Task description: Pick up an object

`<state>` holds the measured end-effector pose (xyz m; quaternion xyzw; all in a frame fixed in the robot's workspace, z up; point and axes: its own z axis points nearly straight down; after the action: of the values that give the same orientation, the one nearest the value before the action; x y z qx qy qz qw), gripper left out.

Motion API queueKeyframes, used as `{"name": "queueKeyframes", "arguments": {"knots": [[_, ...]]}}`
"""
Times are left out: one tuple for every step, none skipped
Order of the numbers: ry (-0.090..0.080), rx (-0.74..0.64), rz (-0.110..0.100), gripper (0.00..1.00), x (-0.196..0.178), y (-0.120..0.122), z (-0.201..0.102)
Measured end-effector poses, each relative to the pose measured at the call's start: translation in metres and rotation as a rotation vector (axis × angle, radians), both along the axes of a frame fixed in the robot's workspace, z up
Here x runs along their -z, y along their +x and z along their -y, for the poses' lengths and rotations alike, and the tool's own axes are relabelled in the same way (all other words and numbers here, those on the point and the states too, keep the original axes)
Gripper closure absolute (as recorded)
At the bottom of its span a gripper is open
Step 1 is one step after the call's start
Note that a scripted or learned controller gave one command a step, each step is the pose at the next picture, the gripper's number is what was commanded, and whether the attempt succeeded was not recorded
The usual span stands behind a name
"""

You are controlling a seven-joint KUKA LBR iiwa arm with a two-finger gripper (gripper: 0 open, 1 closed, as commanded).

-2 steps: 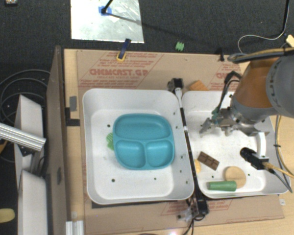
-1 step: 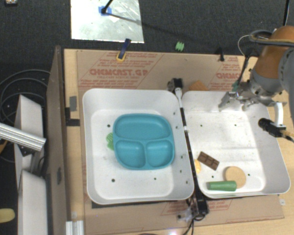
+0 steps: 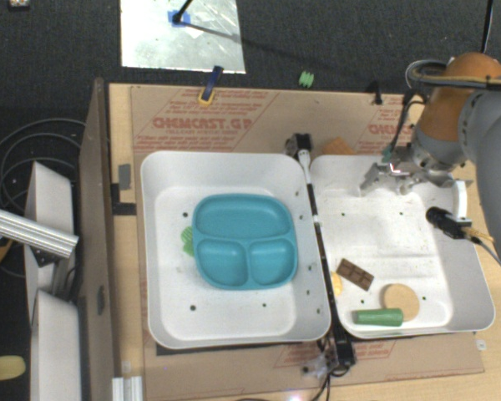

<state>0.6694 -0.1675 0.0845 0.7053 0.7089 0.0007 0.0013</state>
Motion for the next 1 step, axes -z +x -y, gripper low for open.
{"name": "queueKeyframes", "arguments": {"knots": [[0.003,0.005,-0.002,0.00,-0.0018,-0.0002,0.0397]]}}
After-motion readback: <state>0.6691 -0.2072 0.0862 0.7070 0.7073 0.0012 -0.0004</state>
